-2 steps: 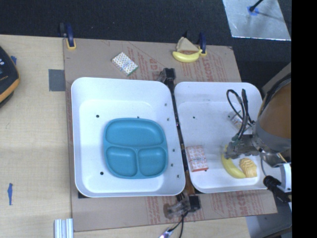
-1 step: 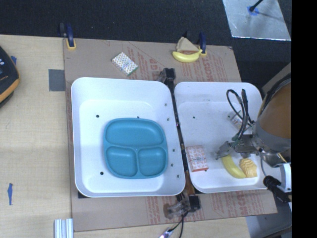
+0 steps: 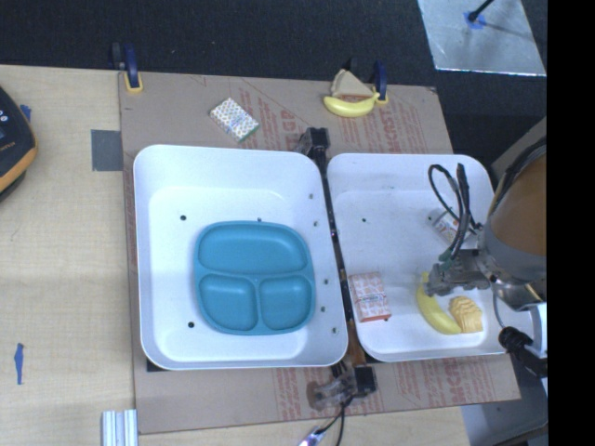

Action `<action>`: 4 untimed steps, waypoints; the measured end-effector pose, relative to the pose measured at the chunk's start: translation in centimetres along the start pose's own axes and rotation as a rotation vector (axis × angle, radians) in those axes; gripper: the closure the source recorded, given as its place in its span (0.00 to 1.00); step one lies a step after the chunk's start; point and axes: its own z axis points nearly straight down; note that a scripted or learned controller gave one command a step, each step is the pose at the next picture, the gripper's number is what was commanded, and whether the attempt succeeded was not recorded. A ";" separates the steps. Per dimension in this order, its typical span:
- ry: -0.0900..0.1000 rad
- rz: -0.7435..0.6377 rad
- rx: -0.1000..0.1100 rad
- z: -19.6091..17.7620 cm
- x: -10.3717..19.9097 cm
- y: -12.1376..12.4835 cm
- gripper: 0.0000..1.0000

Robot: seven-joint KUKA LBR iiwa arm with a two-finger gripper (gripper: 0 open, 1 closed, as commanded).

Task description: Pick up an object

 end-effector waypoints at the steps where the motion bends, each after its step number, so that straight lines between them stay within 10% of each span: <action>1: 0.000 0.000 0.000 0.0 0.0 0.0 0.00; 2: 0.003 0.011 0.008 3.7 -0.9 -0.1 0.00; 3: 0.002 0.009 0.009 2.7 -1.0 -0.1 1.00; 4: 0.004 0.011 0.005 -6.4 7.6 5.3 1.00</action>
